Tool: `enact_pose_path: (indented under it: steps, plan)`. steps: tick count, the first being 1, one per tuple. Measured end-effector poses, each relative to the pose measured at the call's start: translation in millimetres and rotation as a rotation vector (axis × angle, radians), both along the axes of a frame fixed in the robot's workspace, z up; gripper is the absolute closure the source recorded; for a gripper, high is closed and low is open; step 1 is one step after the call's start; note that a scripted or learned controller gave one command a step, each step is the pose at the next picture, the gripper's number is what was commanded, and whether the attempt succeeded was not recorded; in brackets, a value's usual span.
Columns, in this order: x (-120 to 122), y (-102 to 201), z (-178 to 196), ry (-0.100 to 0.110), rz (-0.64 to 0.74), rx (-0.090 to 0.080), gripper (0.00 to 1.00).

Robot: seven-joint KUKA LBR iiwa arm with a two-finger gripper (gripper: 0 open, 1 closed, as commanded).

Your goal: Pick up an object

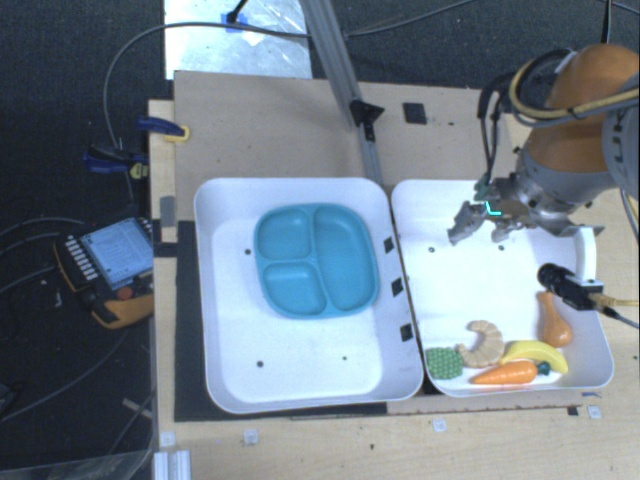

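STEP: approach, nothing gripped | GRIPPER (478, 222): jaws apart, empty, over upper part of right bin (440, 268) | TARGETS: croissant (484, 342), banana (537, 353), carrot (504, 373) clustered at bin's near edge | NEXT: travel toward cluster, descend on one item, close.
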State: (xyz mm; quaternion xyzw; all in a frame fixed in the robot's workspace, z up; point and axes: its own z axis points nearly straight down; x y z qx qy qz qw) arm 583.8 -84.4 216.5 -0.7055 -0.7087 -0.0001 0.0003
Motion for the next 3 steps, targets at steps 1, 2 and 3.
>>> enact_pose_path:
  steps: [1, 2, 3]
  plan:
    - [0.5, 0.0, 0.9, -0.002, 0.000, 0.000, 0.00]
    - [10.1, -4.1, -50.5, 0.002, -0.003, -0.001, 0.00]
    - [12.1, -8.5, -93.6, 0.002, -0.004, -0.001, 0.00]
